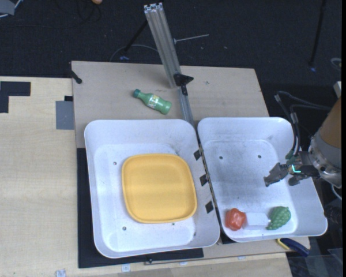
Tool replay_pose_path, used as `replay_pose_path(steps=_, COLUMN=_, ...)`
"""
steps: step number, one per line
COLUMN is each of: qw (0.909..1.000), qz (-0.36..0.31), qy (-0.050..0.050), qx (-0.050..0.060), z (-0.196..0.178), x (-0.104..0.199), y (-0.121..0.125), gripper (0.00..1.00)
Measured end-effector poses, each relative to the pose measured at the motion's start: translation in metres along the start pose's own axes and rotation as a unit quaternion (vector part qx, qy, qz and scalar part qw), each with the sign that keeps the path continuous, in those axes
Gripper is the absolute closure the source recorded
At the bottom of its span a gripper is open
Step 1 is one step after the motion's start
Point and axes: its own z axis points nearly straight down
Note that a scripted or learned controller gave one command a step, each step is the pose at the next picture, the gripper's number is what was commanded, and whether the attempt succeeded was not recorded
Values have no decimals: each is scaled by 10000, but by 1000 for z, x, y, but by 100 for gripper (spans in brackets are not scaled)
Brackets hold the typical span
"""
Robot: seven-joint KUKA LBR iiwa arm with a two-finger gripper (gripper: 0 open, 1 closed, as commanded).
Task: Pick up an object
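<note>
we look down at a slant on a desk (230, 91) that carries two shallow white bins side by side. the left bin (101, 154) holds a yellow plate (158, 187) with rounded corners, lying flat near its middle. the right bin (242, 149) holds two small things near its front edge: a red tomato (235, 219) toward the front left, and a green bunch of grapes (278, 217) toward the front right. the two lie near each other but apart, with a bare strip of bin floor between them.

the arm (328, 143) comes in from the right side of the view, and its tool (281, 175) hangs over the right part of the right bin, above and behind the green bunch of grapes. the tool's dark tip points left toward the middle of the bin. we see nothing between its fingers, and we cannot tell whether they are spread or closed, since the tip is small and dark against the bin.

behind the bins, on the bare desk, a green bottle (152, 101) lies on its side, well apart from the tool. a grey metal rail (166, 39) slants from the top of the view down to the gap between the two bins. black clips (203, 179) sit along the seam where the bins meet.
</note>
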Motion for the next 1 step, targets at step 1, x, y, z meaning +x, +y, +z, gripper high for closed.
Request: replay_pose_path(steps=1, qw=10000, qz=0, qy=0, qx=0, z=0, x=0, y=0, gripper=0)
